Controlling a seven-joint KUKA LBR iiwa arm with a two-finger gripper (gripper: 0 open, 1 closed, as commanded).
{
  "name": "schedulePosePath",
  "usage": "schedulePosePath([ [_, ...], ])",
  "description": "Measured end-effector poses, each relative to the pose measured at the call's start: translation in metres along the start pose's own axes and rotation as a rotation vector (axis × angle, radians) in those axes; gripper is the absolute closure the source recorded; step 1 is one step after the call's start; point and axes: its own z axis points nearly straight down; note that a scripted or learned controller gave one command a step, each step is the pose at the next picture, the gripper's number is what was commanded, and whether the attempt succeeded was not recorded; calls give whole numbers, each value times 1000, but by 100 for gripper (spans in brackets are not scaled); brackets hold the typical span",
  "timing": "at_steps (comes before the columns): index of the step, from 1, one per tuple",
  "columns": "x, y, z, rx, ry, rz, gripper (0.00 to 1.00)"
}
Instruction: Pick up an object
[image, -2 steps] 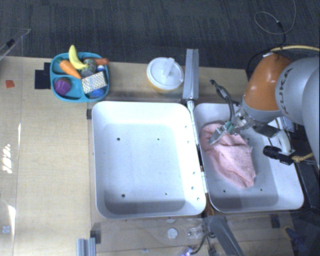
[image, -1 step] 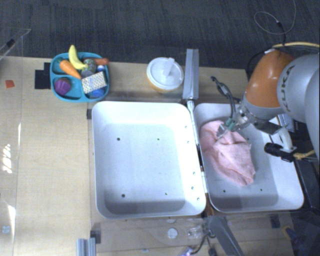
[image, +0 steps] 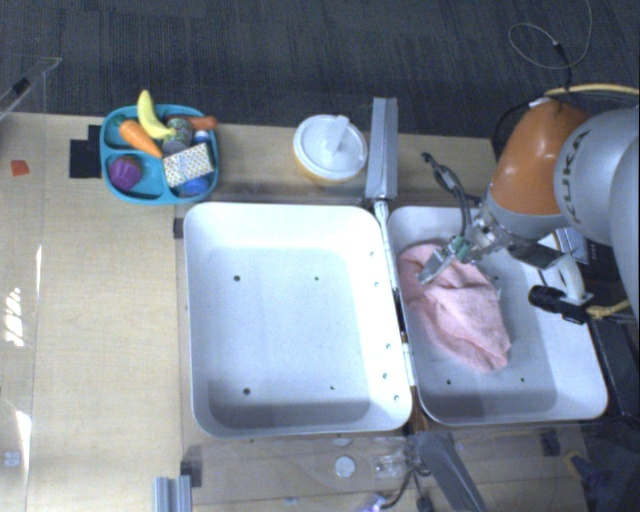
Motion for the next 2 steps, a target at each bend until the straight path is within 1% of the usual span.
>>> schedulePosePath([
  [1,-16,6,26,16,10,-6,0],
  [2,-16,11,13,7,4,-12,100],
])
